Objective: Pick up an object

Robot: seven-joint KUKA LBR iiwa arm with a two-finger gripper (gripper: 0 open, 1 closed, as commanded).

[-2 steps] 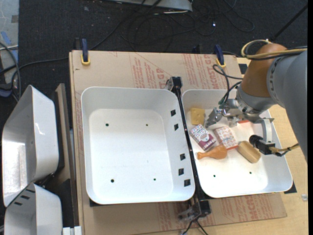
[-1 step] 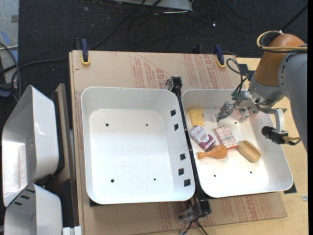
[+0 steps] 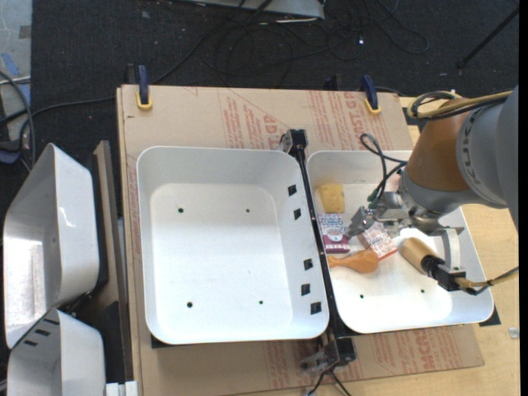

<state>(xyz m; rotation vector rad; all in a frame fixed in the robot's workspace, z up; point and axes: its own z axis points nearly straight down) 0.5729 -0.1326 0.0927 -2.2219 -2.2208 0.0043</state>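
Observation:
My gripper (image 3: 364,222) hangs low in the right bin (image 3: 412,316), near its left-centre. Just below and right of it lies a small red-and-white packet (image 3: 379,238), partly under the gripper. To its left a pink-and-white packet (image 3: 332,229) rests against the bin's left wall. A yellow block (image 3: 332,195) sits farther back. An orange-brown rounded piece (image 3: 357,261) lies just in front of the gripper. I see nothing held in the gripper.
The left bin (image 3: 157,221) sits beside the right one, with a black divider strip (image 3: 308,221) between them. The arm's grey and orange body (image 3: 450,159) covers the right bin's back right corner. Spare white bins (image 3: 49,221) stand off the bench at left.

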